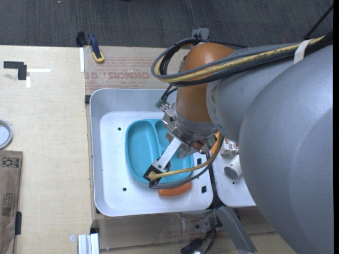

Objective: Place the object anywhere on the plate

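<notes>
A teal oval plate (141, 148) lies in the left white bin (108, 194). An orange rounded object (175, 191) rests at the plate's near rim, partly covered by a yellow cable. I cannot tell whether it sits on the rim or on the bin floor beside it. My gripper (184, 141) hangs over the right part of the plate, under the orange wrist band, which hides its tips. I see nothing held in it.
The right bin (233, 192) holds a small white and orange item (230, 147) and a pale grey cylinder (232, 170). The grey arm covers most of that bin. On the bench at left lie a tape roll (3, 134) and a brown packet (8, 193).
</notes>
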Controlling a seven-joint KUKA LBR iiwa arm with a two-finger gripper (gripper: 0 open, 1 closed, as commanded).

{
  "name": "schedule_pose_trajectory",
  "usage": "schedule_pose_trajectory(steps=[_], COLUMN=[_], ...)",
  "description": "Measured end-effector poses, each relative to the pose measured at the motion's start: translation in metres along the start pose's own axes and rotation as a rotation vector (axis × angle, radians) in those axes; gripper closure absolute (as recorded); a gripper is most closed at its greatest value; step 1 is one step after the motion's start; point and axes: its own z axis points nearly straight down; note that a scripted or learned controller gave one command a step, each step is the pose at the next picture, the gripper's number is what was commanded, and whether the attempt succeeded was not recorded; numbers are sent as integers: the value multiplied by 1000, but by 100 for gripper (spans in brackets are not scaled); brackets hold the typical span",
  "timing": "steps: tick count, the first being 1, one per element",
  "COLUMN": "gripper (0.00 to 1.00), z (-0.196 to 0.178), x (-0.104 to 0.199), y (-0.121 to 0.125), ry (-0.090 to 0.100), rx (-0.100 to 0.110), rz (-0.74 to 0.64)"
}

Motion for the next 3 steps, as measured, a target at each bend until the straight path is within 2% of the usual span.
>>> schedule_pose_trajectory(steps=[1, 2, 3], gripper=[100, 0, 100], z=[29, 29, 21], x=[-1, -1, -2], y=[-24, -24, -23], ry=[0, 1, -4], rx=[1, 0, 2], rz=[53, 55, 55])
